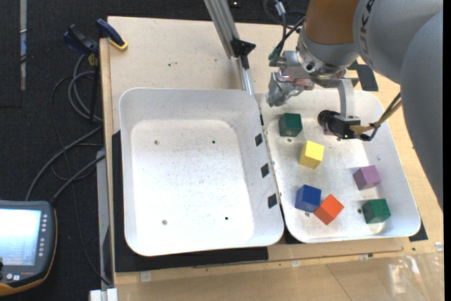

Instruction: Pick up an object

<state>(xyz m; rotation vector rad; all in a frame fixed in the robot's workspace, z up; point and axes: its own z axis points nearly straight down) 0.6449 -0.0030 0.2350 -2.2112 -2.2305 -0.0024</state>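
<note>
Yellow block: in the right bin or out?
In. The yellow block lies on the right bin's floor, apart from the green block.

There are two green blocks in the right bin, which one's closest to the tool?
The green block at the bin's far end, just below the tool. The other green block sits in the near right corner.

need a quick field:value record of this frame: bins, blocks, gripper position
left bin: white, speckled, no blocks
right bin: white, holds six blocks
blocks: dark green block, yellow block, purple block, blue block, orange block, green block
touching: blue and orange side by side
gripper: over right bin's far-left corner, just above dark green block
held: nothing seen between fingers
</note>
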